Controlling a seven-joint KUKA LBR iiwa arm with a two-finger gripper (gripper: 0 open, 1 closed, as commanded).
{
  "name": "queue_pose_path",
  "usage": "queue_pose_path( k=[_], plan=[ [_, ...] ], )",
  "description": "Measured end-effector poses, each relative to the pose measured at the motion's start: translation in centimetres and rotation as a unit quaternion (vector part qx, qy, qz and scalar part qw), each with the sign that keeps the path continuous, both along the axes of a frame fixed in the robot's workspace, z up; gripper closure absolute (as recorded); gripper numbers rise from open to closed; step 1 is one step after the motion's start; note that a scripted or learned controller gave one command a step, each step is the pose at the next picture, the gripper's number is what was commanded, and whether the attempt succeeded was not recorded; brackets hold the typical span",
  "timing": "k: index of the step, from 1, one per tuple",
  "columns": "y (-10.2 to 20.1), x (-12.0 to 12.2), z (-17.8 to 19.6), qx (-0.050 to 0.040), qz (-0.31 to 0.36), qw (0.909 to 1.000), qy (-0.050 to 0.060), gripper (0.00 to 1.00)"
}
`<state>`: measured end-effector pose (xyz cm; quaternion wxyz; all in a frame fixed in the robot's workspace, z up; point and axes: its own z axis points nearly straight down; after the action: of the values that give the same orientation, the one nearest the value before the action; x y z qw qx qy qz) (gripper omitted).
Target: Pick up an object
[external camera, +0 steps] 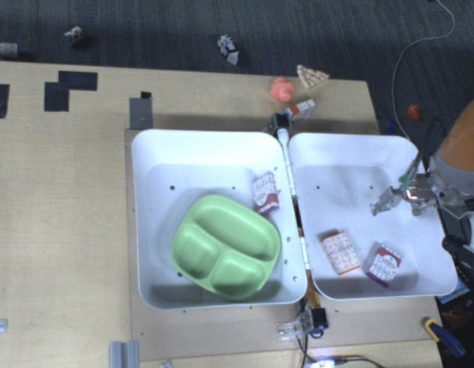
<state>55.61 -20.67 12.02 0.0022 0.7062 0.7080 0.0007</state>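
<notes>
Pincer (384,202): hung over right bin (352,153), toward its right wall; grip state impossible to tell, nothing seen held.
Targets: two small packets (339,251) (383,264) lay near right bin's front edge.
Left bin (145,205): held green tray (225,244) and another packet (265,192).
Risk: could close short of packets, since placed well behind them.

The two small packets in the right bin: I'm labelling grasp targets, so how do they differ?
The left packet looks paler, orange-red and white, and longer; the right packet is darker red and more compact. The left packet lies nearer the divider; the right packet lies nearer the bin's front right corner, below the gripper. Both lie flat on the right bin floor, apart from each other.
</notes>
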Motion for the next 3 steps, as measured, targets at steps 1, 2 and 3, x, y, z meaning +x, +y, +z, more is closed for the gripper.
queue_pose_path(
  k=[1,2,3],
  plan=[
    [2.9,-6.7,-3.4,0.0,0.0,1.0,-0.002,0.0],
    [2.9,-6.5,-2.2,-0.0009,0.0,1.0,-0.005,1.0],
    [2.9,-6.5,-2.2,-0.0008,0.0,1.0,-0.005,0.0]
  ],
)
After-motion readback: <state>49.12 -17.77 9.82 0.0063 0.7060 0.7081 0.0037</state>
